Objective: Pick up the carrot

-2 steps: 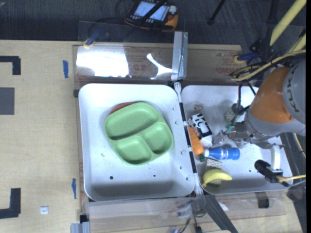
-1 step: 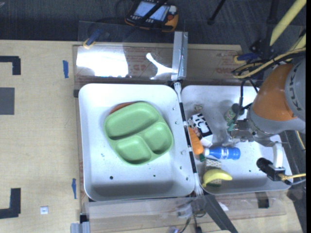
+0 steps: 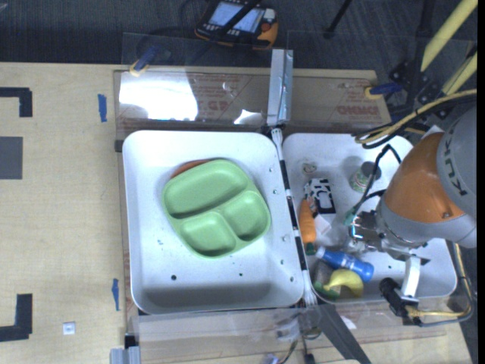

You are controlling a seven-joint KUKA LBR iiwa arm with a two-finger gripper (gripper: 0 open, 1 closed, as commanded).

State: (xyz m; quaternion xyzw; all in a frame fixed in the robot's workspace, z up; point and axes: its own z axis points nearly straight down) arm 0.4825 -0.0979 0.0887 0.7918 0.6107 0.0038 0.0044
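The carrot lies in the right bin, hard against the wall it shares with the left bin, just above a blue object and a yellow-green fruit. The gripper sits near it, to its right, under the orange-banded wrist; whether its jaws are spread or closed cannot be told from this angle. Nothing appears lifted, so by all appearances the pick is not yet made: the grasp and the raise are both left to do. A green divided plate rests in the left bin.

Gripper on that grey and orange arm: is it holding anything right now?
Gripper: cannot be told; it sits low in the right white bin, above the blue object.
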